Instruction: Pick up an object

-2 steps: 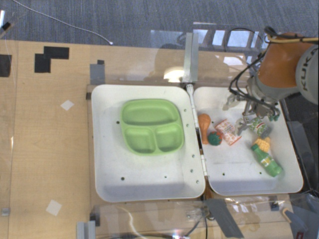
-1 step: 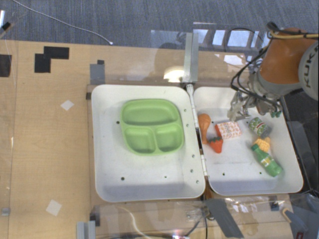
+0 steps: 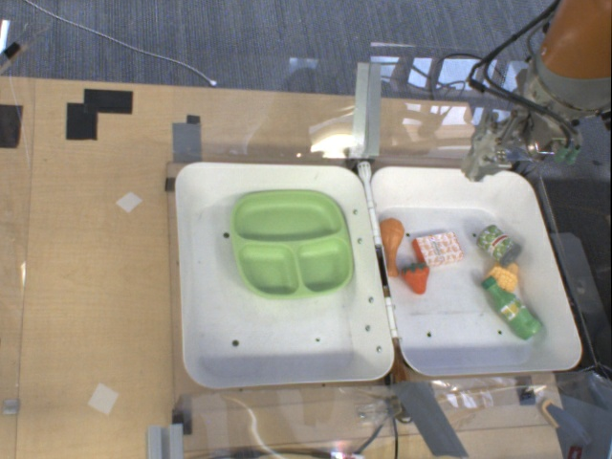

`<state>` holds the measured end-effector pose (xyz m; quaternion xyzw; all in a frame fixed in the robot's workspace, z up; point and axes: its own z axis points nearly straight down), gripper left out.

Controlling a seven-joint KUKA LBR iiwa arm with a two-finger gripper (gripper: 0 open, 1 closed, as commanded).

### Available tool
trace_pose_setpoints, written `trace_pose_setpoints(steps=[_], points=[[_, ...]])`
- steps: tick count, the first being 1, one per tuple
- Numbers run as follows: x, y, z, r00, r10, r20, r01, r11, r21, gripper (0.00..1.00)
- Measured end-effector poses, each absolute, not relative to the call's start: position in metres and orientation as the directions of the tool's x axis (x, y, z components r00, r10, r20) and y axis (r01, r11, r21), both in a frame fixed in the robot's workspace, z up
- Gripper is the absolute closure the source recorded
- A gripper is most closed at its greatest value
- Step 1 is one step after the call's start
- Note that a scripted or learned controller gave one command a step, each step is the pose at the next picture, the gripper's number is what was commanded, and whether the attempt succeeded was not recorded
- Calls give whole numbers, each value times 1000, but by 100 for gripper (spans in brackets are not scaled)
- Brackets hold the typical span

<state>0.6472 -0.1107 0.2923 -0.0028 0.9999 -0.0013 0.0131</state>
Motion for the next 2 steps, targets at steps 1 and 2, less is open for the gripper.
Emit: trace_pose_setpoints(steps=[1, 2], points=[[564, -106, 198, -926, -378, -4, -378, 926, -1, 100], [532, 3, 202, -1000, 16, -7, 16, 1000, 3, 100]])
